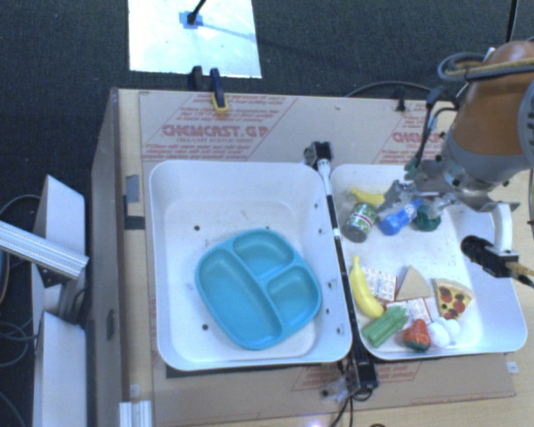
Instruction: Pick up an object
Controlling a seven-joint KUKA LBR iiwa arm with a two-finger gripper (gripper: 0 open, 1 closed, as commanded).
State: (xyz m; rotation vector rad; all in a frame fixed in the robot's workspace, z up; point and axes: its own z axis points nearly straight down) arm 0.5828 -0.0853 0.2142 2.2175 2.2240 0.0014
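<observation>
Your gripper (408, 205) hangs low just right of the can (360, 221), crowding a blue bottle (398, 219); I cannot tell its grip. Settle on the bottle, right beside the can, and centre squarely before lifting.

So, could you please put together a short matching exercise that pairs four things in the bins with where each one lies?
Things:
1. blue divided plate
2. banana
3. pizza slice
4. small can

Places:
A. upper part of the right bin, near the divider
B. left bin
C. right bin, along its left wall, below the can
D. lower right part of the right bin

Pairs: 1-B, 2-C, 3-D, 4-A
</observation>
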